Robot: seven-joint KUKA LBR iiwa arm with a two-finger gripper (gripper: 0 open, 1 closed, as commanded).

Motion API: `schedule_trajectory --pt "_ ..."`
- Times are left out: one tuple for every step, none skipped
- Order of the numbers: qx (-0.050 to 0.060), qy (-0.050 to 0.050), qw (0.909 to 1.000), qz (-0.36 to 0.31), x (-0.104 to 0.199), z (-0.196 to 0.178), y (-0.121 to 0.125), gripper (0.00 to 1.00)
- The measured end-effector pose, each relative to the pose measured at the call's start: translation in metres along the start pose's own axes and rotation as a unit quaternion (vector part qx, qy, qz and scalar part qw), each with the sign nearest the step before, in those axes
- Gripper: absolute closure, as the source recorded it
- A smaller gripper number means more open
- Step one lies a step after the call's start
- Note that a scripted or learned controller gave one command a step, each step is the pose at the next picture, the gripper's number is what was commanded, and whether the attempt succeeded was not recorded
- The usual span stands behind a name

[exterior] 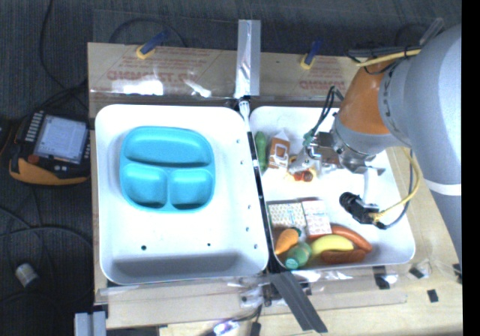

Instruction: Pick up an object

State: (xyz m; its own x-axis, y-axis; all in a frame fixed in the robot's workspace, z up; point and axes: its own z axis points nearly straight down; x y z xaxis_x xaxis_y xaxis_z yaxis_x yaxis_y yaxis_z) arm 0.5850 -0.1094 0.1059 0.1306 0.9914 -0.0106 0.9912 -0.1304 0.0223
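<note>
My pincer (309,164) hovers low over small red-and-white toy (302,174) in right white bin (401,241); finger state indiscernible. Next: confirm grasp, lift.

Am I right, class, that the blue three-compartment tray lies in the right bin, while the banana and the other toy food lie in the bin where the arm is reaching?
Not quite. The camera view shows the blue three-compartment tray in the left bin, not the right one. The rest holds: the banana and the other toy food lie in the right bin, where the arm is reaching.
</note>
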Motion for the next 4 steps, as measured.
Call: schedule_trajectory --pt "0.002 0.000 1.0000 0.000 0.000 -0.008 0.000 1.00" --pt "0.013 0.004 0.9998 0.012 0.046 -0.078 -0.018 1.00" --pt "0.013 0.004 0.9998 0.012 0.046 -0.078 -0.018 0.00" --pt "0.013 0.004 0.9996 -0.025 -0.021 -0.073 -0.048 0.00"
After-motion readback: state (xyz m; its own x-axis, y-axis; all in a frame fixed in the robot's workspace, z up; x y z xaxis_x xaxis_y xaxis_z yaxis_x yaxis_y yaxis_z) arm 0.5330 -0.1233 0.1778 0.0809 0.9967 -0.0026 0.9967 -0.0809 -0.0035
